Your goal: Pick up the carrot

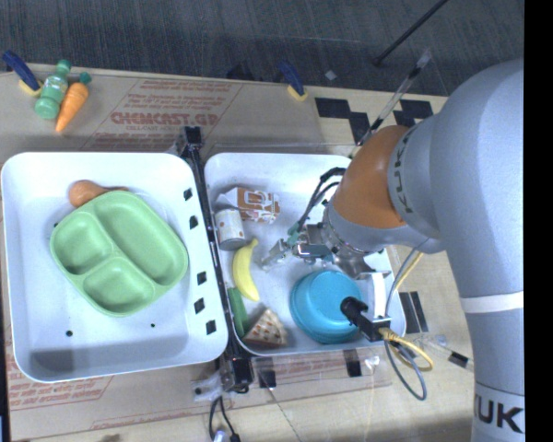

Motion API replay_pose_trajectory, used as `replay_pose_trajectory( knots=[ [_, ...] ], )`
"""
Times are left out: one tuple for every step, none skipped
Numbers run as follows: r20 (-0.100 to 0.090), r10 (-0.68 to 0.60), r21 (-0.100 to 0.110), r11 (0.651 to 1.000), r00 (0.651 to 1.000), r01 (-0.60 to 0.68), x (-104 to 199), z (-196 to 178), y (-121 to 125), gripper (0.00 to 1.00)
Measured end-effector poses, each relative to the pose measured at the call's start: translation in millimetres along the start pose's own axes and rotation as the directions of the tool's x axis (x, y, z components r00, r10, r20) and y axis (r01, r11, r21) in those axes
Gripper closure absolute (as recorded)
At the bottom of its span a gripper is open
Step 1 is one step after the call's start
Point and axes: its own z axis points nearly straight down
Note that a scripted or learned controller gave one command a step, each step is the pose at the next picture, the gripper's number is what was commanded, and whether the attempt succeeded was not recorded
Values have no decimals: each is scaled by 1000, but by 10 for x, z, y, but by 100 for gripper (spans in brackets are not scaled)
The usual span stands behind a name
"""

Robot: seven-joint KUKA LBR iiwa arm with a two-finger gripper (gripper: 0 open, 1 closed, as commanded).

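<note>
Two words read clearly: red "CHEMCAST" on the brown tabletop [166,118] and part of "KUKA" on the arm. Orange with a green top, the carrot [72,104] lies outside the bins, beside a green bottle [51,95]. Whether the claw [281,250] over the right bin [276,168] is clenched, I cannot tell.

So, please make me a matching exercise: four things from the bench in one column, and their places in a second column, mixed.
Things:
1. carrot
2. green plate
3. banana
4. blue pot

Places:
A. left bin
B. right bin, below the claw
C. on the cardboard, beyond the bins, top left
D. right bin, near the divider

Pairs: 1-C, 2-A, 3-D, 4-B
</note>
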Motion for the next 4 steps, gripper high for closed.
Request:
replay_pose_trajectory(
  knots=[
    [4, -274, -2, 962, 962, 274, -549, -894, 73, 0],
    [2, -419, -2, 908, 908, 419, -677, -1344, 286, 0],
    [-4, -160, 6, 987, 987, 160, -689, -748, 163, 0],
    [5, -574, -2, 819, 819, 574, -657, -862, 629, 0]
  ],
)
